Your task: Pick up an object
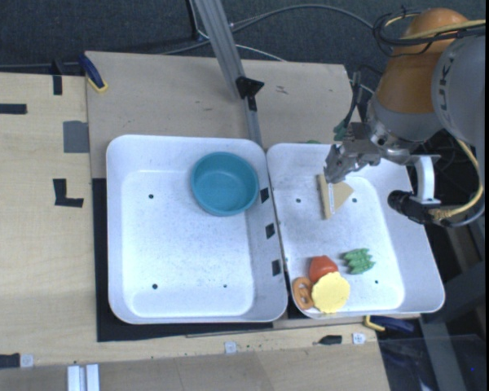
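Note:
My gripper hangs over the back of the right bin, just above a tan wedge-shaped block lying on the bin floor. Its fingertips reach down close to the block's top edge. Nearer the front of the same bin lie a small green object, a red object, a yellow object and an orange ring-like piece. A blue bowl sits upright at the back of the left bin.
A grey metal pole slants down to the divide between the bins. Black clips sit along the bins' shared rim. Cables run across the dark floor behind the bench.

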`<state>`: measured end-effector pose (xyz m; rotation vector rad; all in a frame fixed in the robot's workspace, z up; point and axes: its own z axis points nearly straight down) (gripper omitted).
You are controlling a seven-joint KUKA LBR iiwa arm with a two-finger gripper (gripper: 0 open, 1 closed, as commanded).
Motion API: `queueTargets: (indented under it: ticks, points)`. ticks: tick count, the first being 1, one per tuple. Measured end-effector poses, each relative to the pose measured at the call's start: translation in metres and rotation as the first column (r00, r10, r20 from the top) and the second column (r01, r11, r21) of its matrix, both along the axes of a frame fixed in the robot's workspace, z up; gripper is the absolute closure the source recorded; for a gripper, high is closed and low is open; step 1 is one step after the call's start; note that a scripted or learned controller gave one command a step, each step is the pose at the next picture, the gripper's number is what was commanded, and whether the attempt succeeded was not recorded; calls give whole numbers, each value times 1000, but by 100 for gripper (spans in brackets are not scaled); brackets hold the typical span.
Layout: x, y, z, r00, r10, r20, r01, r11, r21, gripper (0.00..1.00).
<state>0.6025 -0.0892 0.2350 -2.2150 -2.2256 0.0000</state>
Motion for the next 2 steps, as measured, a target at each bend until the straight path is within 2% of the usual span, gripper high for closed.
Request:
queueTargets:
  ticks: [2]
  points:
    - [36,93,-13,1000,-1,0,1,1000,0,100]
